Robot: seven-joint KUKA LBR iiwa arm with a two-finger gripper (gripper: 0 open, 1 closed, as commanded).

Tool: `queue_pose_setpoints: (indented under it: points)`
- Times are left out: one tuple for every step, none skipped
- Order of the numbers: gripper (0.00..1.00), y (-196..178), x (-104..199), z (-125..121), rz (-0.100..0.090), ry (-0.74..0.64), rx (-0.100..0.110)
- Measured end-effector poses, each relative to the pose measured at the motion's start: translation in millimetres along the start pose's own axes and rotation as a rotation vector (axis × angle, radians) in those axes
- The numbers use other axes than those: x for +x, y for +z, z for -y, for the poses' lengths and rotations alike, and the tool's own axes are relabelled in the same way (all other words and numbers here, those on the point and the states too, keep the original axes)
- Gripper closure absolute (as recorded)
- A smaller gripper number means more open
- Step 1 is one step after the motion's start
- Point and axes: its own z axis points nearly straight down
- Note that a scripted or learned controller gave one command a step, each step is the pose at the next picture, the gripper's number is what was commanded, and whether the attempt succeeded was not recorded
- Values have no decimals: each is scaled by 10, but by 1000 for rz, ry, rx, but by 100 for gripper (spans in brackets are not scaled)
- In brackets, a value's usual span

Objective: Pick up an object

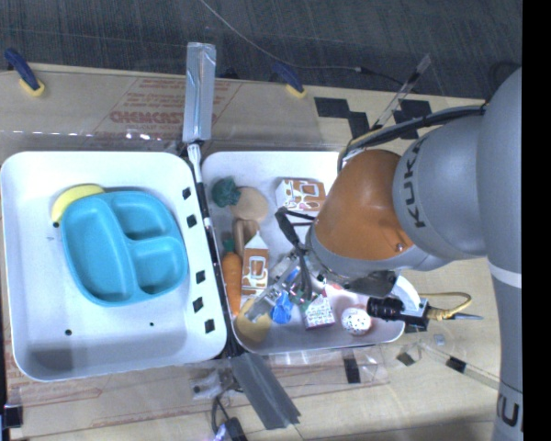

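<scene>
- The grey arm (pixel 459 186) with its orange band (pixel 363 205) comes in from the right of the frame and bends down over the right bin (pixel 257 165), covering much of that bin's right half.
- The gripper (pixel 289 288) sits low in the centre of the frame, down among the clutter near the bin's lower edge — whether it is spread or pressed together cannot be told, since the parts there are dark and tangled with the objects.
- No object can be seen pinched in it.
- Just beside the gripper lie a small blue object (pixel 282 310), a speckled cube (pixel 319 313) and a white dotted ball (pixel 354 321).
- An orange carrot (pixel 232 281) lies along the bin's left wall, with a patterned box (pixel 254 270) next to it.
- Toward the upper part of the right bin are a dark teal lump (pixel 225 192), a tan rounded piece (pixel 252 203) and a second orange-and-white patterned box (pixel 299 194).
- The left bin (pixel 28 246) — at the left of the frame — holds a blue divided tray (pixel 124 244), with a yellow object (pixel 75 197) peeking from under the tray's upper-left edge.
</scene>
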Motion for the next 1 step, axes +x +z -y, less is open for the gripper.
queue_pose_setpoints:
  points:
    - [0, 211, -431, -211, 7, 119, -4]
